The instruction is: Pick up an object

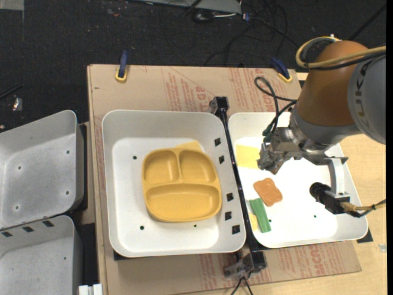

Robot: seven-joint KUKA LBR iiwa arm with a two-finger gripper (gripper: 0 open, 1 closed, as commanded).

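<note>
Claw (pixel 269 162) low in the right bin (pixel 347 226), over the yellow card's (pixel 246 155) right edge; finger spread impossible to tell. Orange piece (pixel 268 191) just below the claw, apart from it. Green block (pixel 260 215) further down, beside the bin's left wall.

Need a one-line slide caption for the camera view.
Gripper hovers above an orange piece and green block in the right bin; yellow divided plate in the left bin.

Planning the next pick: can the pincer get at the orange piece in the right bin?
Probably yes: the pincer hangs just above the orange piece, which lies flat with nothing covering it.
</note>
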